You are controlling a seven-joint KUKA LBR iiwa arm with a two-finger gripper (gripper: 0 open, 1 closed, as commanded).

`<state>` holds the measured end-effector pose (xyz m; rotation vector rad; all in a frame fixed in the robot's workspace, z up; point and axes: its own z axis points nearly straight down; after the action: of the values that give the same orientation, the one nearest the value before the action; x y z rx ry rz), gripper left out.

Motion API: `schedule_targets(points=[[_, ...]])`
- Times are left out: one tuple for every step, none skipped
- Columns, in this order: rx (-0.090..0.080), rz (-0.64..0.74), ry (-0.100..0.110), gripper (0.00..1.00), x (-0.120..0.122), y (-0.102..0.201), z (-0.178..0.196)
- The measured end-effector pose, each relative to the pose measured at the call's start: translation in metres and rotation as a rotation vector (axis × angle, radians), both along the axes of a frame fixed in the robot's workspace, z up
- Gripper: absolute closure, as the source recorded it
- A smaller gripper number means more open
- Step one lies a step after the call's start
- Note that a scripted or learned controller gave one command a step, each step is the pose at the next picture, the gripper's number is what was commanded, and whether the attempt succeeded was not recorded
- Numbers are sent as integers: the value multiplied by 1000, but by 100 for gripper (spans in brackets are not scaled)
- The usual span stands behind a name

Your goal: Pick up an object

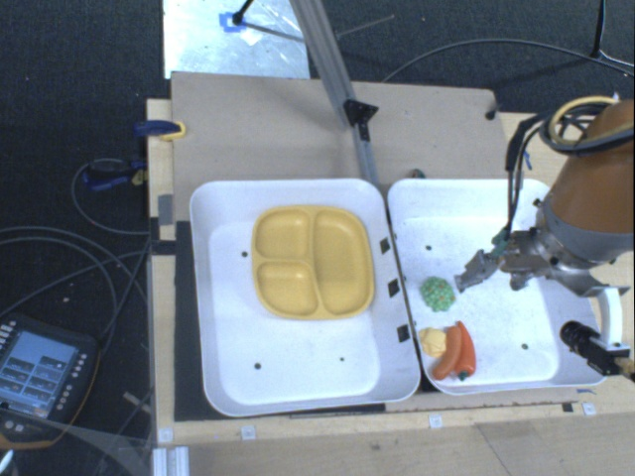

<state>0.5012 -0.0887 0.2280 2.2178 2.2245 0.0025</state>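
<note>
Sitting side by side on the bench (pixel 298 127), two white bins share a middle edge running from about 12 to 6 o'clock. Inside the left bin (pixel 223 365), a yellow tray (pixel 313 262) with three compartments lies flat toward 12 o'clock, holding nothing in any compartment; bare white floor spreads around it, widest toward 6 o'clock. Inside the right bin (pixel 516 365), a green broccoli-like piece (pixel 437 292) rests near the middle edge, and at 6 o'clock from it a small yellow piece (pixel 433 341) touches a red-orange carrot-like piece (pixel 457 352), both close to the bin's corner at 7 o'clock. At 3 o'clock of the green piece the gripper (pixel 472 273) hangs low over the bin floor, its dark tip just beside that piece but apart from it; whether the fingers are spread or pressed together cannot be told, and nothing shows between them. Behind it the arm (pixel 595 196) covers the bin's 3 o'clock side. Open floor lies toward 12 o'clock and toward 5 o'clock in the right bin. No readable writing shows on the bins or objects; a handheld pendant (pixel 35 365) at 8 o'clock off the bench has a lit screen too small to read. A grey pole (pixel 327 58) slants down from 12 o'clock to the bins' shared edge.
</note>
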Motion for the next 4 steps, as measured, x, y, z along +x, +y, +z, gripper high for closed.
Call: schedule_targets(points=[[0, -2, -1, 0, 0, 0, 0], [0, -3, 5, 0, -4, -3, -43], [0, -2, 6, 0, -13, -4, -90], [0, -2, 3, 0, -13, -4, -139]])
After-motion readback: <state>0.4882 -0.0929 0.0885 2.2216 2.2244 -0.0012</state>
